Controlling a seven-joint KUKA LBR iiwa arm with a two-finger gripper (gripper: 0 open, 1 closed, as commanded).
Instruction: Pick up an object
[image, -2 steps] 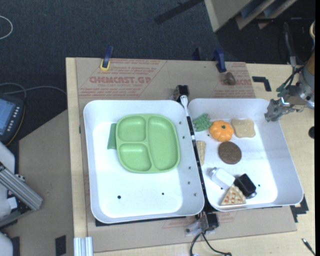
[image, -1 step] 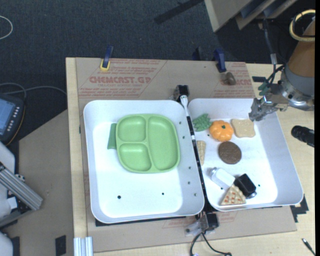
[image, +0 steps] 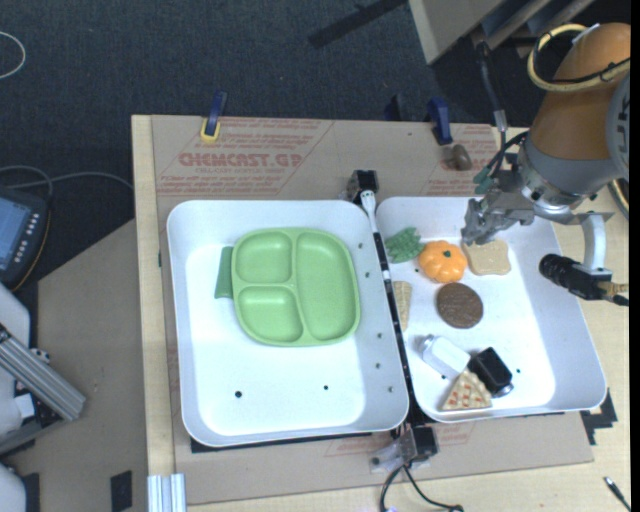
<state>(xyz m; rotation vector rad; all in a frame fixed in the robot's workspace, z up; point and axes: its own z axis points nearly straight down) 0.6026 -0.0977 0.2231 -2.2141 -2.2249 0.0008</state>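
Dark carpet is seen behind a worktop (image: 300, 150) covered with brown board bearing red printed lettering, held by a yellow clamp (image: 211, 128) at the upper left and a blue clamp (image: 438, 120) further right. Two shallow white bins of smooth plastic are set side by side on it. In the left bin (image: 200, 380), a pale green divided plate (image: 296, 285) with three compartments and rounded corners is lying flat in the upper middle.

In the right bin (image: 570, 350), the loose objects are gathered toward its left and centre. A dark green leafy piece (image: 405, 244) is placed near the upper left, with a tan wedge (image: 401, 302) just below it against the bin's left wall. An orange pumpkin (image: 442, 261), ribbed and rounded, is seen beside the leafy piece. A brown textured disc (image: 460, 305) is lying just below the pumpkin. Lower down, a white cylinder (image: 442, 353), a black block (image: 492, 369) and a pizza slice (image: 466, 394) are clustered together. A pale toast-like slice (image: 489, 260) is lying right of the pumpkin.

The arm (image: 575, 110), grey with an orange band, is reaching in from the upper right of the frame, angled down. Its tool (image: 481, 228) is positioned at the toast-like slice's upper left edge, just right of the pumpkin; whether its fingers are spread or pressed together cannot be told, and nothing is seen pinched.
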